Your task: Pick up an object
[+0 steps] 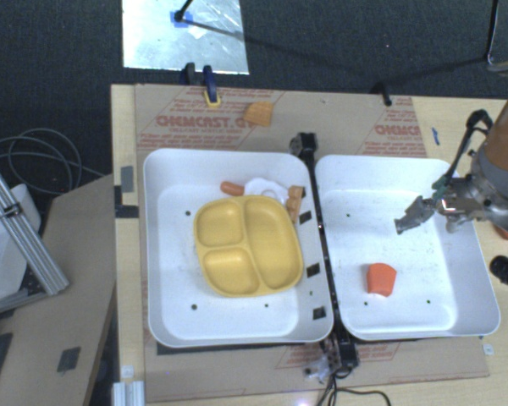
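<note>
Claw [419, 214] hangs above the orange block [381, 278], grip unreadable from here, nothing picked up yet.

right bin [457, 311] floor lies open around the lone orange block [381, 278].

The brown cardboard sheet [339, 117] under the two bins carries red printing along its far edge: to the left, beyond the left bin, it reads "CHEMCAST" in large capitals, the letters after it cut off by a tan block lying on the sheet. To the right, beyond the right bin, the same red printing appears again, running the other way up, and is too blurred to spell out for certain; smaller red lines beneath both are illegible
</note>
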### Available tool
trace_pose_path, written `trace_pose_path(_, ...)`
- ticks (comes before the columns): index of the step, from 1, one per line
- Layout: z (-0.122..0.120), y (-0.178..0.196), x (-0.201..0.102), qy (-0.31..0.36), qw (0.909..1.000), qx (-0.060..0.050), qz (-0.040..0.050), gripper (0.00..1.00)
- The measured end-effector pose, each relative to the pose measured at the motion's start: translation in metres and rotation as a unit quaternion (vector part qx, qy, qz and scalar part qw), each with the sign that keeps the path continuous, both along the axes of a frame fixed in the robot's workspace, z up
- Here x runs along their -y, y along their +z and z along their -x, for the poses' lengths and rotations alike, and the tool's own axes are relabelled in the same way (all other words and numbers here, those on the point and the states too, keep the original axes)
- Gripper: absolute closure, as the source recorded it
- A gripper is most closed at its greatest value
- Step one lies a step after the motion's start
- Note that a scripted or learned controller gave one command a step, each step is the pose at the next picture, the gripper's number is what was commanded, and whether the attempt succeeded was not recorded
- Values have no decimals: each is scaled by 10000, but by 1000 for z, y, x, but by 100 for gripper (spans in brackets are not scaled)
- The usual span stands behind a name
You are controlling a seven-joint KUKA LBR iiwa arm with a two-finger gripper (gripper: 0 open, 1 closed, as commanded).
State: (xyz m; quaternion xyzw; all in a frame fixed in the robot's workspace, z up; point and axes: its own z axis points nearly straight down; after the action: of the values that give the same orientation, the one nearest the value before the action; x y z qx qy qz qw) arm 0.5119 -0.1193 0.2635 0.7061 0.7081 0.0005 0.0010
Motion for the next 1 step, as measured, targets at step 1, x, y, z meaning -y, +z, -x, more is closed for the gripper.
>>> trace_pose_path(1,22,-98,16,-22,10000,-47,-10,0)
